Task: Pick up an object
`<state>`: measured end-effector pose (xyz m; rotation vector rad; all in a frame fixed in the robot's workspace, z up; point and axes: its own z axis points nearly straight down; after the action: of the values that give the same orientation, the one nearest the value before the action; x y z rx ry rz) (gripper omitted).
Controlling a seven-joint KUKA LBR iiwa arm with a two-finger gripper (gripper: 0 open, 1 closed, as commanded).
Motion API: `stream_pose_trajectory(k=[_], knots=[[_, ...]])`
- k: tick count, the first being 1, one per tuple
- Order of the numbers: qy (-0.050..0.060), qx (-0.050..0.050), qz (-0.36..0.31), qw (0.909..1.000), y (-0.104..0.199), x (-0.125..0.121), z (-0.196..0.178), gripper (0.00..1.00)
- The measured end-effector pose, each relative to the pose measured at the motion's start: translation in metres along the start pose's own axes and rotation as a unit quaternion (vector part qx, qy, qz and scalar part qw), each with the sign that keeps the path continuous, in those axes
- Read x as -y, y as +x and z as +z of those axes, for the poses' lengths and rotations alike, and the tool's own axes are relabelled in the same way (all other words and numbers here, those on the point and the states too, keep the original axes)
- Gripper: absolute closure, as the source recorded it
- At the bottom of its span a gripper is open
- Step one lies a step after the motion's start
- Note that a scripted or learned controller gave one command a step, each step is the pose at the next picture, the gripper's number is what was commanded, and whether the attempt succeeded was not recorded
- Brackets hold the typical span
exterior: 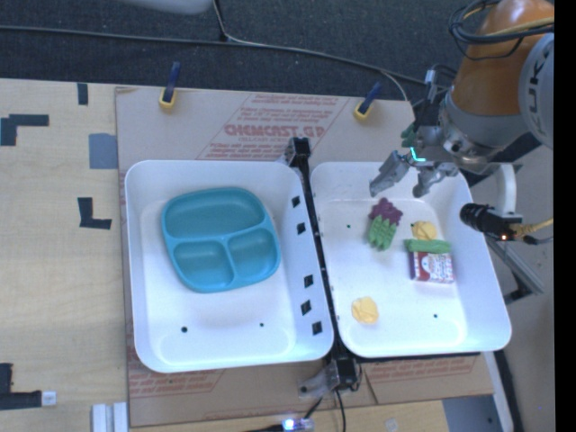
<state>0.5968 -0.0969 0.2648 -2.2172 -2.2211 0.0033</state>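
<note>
Camera view: nearest, a yellow piece (pixel 364 310) is seen in the right bin (pixel 468 331); farther, a red packet (pixel 432 265), then a green-and-purple toy (pixel 383 222), long axis running away, just below the spread, empty end effector (pixel 407 179)

A teal divided plate (pixel 220 238), white bins (pixel 144 331), a purple-and-green toy (pixel 383 223), a red-and-white packet (pixel 432 265).
</note>
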Motion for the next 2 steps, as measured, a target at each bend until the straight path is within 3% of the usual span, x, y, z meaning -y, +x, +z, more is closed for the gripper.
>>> stream_pose_trajectory(k=[1, 2], knots=[[0.0, 0.0, 0.0, 1.0, 0.0, 0.0, 0.0, 0.0], [0.002, 0.001, 0.001, 1.0, -0.008, -0.001, 0.048, 0.0]])
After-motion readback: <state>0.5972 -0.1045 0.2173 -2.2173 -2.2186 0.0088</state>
